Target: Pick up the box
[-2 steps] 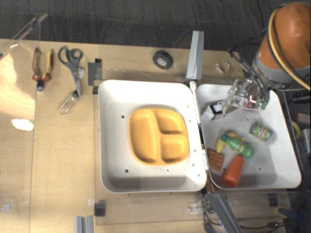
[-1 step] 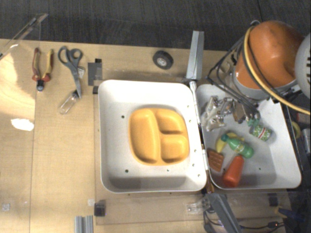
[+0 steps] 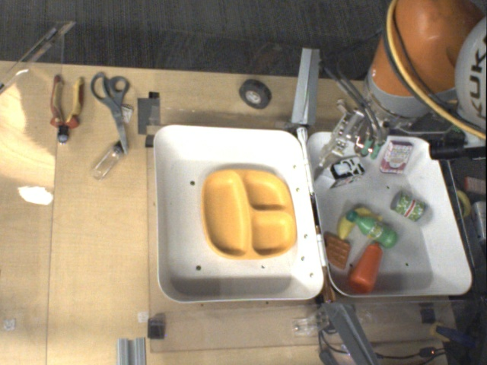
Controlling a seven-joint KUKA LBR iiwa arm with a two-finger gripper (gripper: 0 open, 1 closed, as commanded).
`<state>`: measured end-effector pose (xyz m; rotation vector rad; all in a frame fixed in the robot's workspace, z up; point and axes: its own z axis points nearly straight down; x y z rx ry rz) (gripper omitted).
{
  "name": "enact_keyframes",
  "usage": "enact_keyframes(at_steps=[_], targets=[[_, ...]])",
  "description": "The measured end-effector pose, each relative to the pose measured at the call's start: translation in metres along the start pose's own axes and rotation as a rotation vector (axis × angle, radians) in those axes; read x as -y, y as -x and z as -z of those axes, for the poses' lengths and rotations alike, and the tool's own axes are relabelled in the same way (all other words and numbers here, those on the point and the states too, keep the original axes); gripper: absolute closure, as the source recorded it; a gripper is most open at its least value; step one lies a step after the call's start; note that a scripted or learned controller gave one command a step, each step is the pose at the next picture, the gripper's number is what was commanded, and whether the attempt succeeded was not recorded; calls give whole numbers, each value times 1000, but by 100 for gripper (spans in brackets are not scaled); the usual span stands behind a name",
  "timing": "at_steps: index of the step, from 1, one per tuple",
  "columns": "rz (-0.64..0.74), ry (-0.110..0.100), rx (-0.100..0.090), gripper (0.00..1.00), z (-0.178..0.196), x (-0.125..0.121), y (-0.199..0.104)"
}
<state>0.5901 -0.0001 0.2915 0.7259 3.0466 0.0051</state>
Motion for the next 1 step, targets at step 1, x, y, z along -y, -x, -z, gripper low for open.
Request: enact_keyframes(at_steps=[1], targets=[[392,1,2,100,28,-1,-36]])
